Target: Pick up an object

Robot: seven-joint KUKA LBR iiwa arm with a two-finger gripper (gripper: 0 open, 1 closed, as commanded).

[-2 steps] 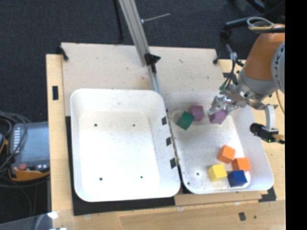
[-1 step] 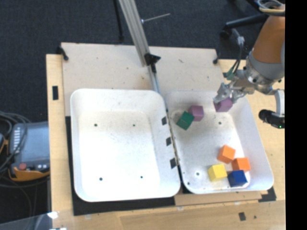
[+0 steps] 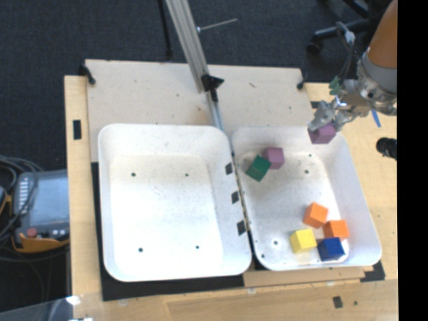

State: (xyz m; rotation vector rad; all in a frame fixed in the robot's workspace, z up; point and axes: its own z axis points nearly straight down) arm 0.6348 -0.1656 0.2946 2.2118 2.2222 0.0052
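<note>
i see my gripper (image 3: 326,124) above the back right corner of the right bin (image 3: 358,186), its fingers pinching a small matte purple cube (image 3: 324,134). below it on the speckled white floor lie a pink cube (image 3: 273,156) touching a tilted green cube (image 3: 257,168), and orange, yellow and blue blocks clustered at the front

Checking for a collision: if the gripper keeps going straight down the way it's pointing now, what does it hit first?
Probably the far right rim of the right bin. The gripper holds a purple block above that corner, so the block would land first; height is unclear.
</note>
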